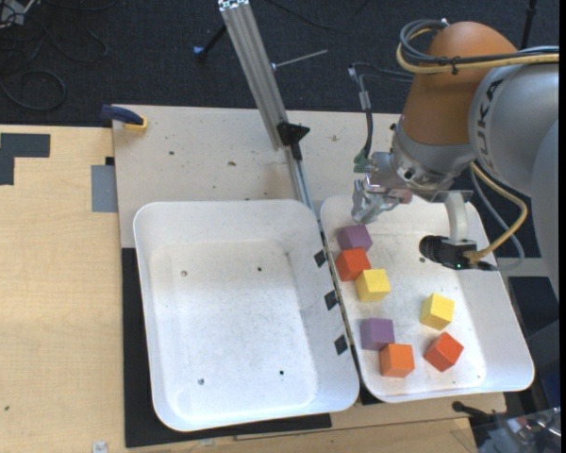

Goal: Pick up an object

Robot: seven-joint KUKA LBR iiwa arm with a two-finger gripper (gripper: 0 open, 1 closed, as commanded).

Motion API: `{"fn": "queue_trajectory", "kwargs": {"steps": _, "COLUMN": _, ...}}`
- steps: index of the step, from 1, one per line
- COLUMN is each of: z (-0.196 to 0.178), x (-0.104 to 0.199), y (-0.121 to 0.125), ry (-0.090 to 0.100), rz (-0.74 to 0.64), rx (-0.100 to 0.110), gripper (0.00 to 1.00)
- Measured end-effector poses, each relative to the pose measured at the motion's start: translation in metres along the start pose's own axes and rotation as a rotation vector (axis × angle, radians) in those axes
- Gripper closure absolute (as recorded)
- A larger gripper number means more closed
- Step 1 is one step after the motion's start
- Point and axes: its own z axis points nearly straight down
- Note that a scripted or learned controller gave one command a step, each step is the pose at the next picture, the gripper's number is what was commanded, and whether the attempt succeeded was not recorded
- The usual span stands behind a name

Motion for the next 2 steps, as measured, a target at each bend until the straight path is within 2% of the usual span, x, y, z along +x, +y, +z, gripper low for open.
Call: {"fn": "queue_trajectory", "kwargs": {"steps": 2, "z": -0.005, "x": 0.097, "y": -0.008, "ry": -0.002, "rz": 0.001, "rx": 0.000, "gripper": 1.00}}
